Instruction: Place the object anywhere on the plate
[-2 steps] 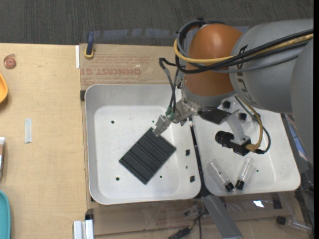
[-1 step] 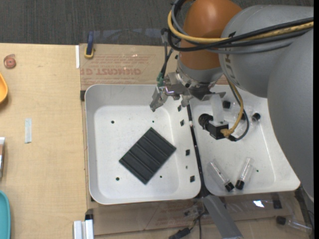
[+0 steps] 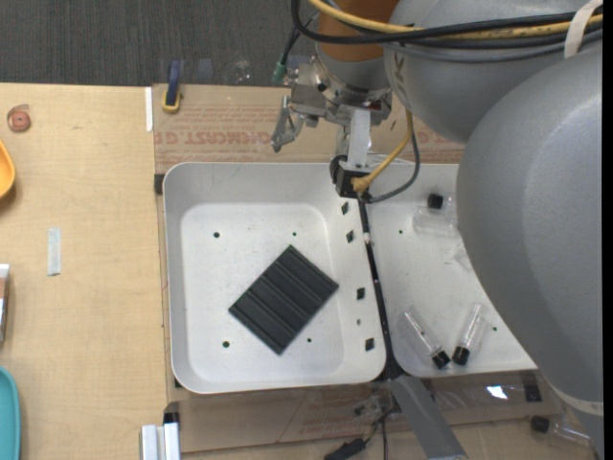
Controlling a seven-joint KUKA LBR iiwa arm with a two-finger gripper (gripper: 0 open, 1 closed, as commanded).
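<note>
camera view, black ribbed plate [image 3: 284, 298] lying flat mid left bin [image 3: 192, 199], 2 clear black-capped tubes [image 3: 445, 338] in right bin [image 3: 412, 353], hand [image 3: 321, 123] above bins' far edge, grip state cannot be told

Robotics lab: white bins [image 3: 182, 286], clear vials [image 3: 421, 335].

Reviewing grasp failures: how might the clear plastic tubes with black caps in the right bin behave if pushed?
The clear plastic tubes with black caps look cylindrical and lie on their sides, so they would probably roll. Smooth and slim, they may slip from a grasp. They seem light.
</note>
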